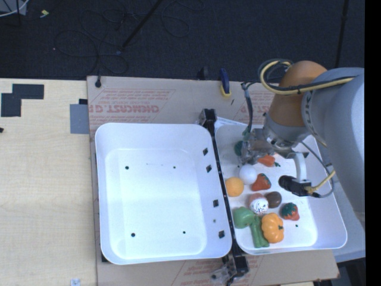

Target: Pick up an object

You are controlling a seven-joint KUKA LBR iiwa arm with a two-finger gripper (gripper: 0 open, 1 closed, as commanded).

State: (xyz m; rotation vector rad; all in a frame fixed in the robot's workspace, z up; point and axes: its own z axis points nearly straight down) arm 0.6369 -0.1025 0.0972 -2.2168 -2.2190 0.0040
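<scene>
The grey arm [333, 118] comes in from the right, and its orange band [297, 97] sits just above the gripper [255, 154]. The gripper is low over the far part of the right bin [309, 230], close to the wall between the two bins. I cannot tell if the gripper is open or closed, and I cannot see a toy held in it. The toys to pick from all lie in this right bin, close to the gripper or a bit nearer the camera than it. A small orange-red toy [266, 159] lies just beside the gripper, on its right. A bit of teal [239, 149] shows just to the gripper's left, but I cannot tell what it is. A white ball [247, 174] lies just in front of the gripper, on the near side. An orange ball [234, 187] is next to the white ball, a little farther from the gripper and by the bin wall. A red toy [261, 183] touches the white ball on its right. Farther from the gripper come a brown toy [274, 199] and a white spotted ball [258, 205], side by side. A red toy with a green top [290, 211] lies off to the right of them. Farthest from the gripper are a green toy [243, 217], a long green toy [258, 234] and a pumpkin [272, 227], all packed close together. The left bin [155, 207] is well to the gripper's left.
</scene>
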